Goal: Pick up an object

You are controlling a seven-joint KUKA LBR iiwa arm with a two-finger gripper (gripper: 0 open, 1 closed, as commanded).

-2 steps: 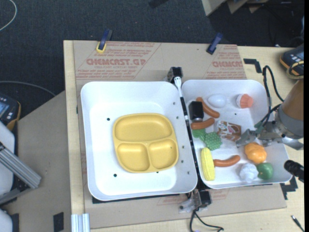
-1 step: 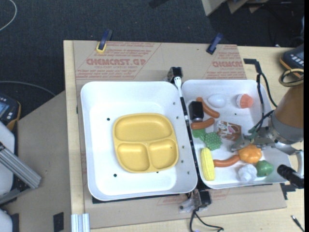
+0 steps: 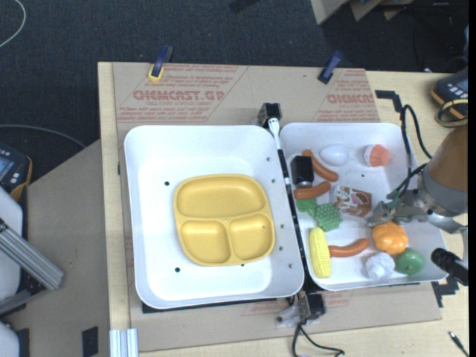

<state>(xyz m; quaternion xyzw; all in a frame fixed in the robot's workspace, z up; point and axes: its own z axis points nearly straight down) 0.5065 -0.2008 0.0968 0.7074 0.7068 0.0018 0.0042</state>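
Two white bins [image 3: 141,199], yellow tray [image 3: 222,219], toy food [image 3: 320,250]

I see the right bin's [image 3: 349,129] toys: a white egg [image 3: 334,155] far, sausages [image 3: 324,166] beside it, a yellow corn cob [image 3: 319,251] near left, an orange [image 3: 390,238] and green ball [image 3: 409,261] near right.

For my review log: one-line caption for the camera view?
Gripper above toy food in right bin; yellow tray in left bin.
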